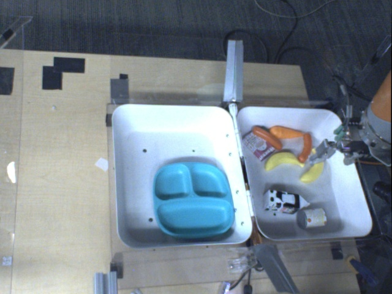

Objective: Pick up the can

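Observation:
The can (312,217) is a small grey cylinder lying on its side near the front wall of the right bin (349,195). My gripper (320,154) reaches in from the right edge and hangs over the middle of that bin, just above a yellow banana-like piece (312,173). It is well behind the can and apart from it. Nothing shows held in it.
In the right bin lie an orange carrot (288,131), a red sausage (267,137), a small packet (255,144), a yellow lemon-like piece (280,161) and a black-and-white object (280,201) left of the can. The left bin (131,164) holds a blue divided plate (193,199).

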Robot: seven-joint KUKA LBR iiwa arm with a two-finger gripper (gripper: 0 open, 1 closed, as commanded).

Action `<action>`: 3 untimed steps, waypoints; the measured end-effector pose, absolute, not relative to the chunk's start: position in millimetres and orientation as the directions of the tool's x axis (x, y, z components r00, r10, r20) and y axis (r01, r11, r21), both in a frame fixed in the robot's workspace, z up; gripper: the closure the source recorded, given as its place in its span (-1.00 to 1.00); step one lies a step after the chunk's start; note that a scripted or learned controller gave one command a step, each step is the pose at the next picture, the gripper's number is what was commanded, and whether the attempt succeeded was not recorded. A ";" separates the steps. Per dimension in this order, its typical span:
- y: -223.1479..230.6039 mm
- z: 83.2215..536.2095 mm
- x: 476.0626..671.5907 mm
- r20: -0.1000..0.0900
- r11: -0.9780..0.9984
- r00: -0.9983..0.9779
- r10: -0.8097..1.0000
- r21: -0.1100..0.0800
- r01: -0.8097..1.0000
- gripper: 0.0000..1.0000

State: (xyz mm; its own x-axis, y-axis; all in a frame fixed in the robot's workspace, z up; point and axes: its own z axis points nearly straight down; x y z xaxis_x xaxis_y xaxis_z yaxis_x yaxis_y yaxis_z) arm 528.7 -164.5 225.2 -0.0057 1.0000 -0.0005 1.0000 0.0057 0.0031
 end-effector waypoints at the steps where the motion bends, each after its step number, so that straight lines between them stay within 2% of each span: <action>1: -146.0 91.1 492.7 0.000 -0.137 0.137 0.991 0.009 0.991 -1.00; 2: -168.7 88.9 527.1 0.003 -0.375 0.375 0.927 0.011 0.927 -1.00; 3: -192.4 87.5 565.1 0.005 -0.715 0.715 0.699 0.006 0.699 -1.00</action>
